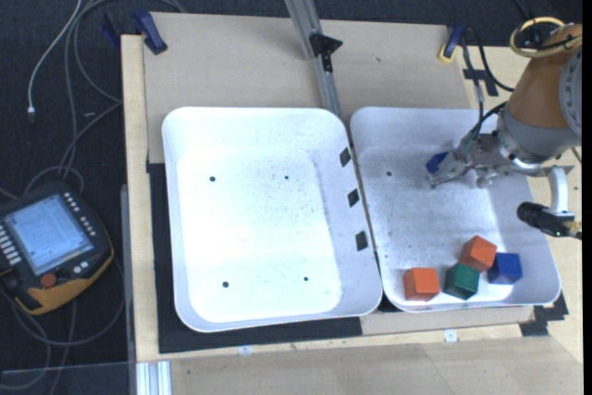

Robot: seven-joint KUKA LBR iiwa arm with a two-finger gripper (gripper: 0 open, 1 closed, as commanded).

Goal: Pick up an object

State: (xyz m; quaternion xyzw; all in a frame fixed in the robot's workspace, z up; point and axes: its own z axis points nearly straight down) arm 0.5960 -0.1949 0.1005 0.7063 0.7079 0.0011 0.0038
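Floor, far left: one handheld control pendant [48, 245] with a lit screen, its cables looping over dark carpet.
Bench: one pale wooden bench [231, 60], a metal post [298, 0] rising from its back edge.
Bins: two shallow white bins, side by side and touching.
Left bin: the left bin [264, 217] has its whole floor open.
Right bin: the right bin [407, 199] has wide free floor across its middle and left.
Blocks: four, clustered along the right bin's near edge. From the left: orange block [421, 283], green block [462, 280], second orange block [479, 251], blue block [505, 267].
Hand: the hand [444, 169] sits over the right bin's upper middle, well apart from the blocks; something small and blue shows at its tip. I cannot tell whether it is spread or closed.
Arm: one grey arm [541, 111] enters from the right.
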